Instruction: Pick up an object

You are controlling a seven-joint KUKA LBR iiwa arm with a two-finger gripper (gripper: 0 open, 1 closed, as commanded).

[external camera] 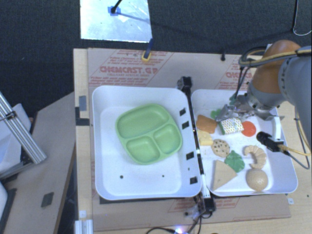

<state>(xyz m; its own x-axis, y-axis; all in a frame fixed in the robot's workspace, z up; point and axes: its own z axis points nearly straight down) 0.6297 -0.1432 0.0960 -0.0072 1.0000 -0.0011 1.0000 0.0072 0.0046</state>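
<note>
Camera view: cardboard-topped bench, dark carpet.

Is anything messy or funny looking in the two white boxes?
Nothing looks spilled or broken. The green tray sits a bit crooked in the left bin. The play food, like the cookie and croissant, is jumbled together in the right bin under the gripper.

A green divided plate lies in the middle of the left white bin, with its two smaller compartments toward the bin's near edge. Both bins rest on a brown cardboard sheet printed with red lettering, and a yellow clip sits at the sheet's far edge. Beyond that edge a shiny silver square panel lies on the dark floor.
</note>
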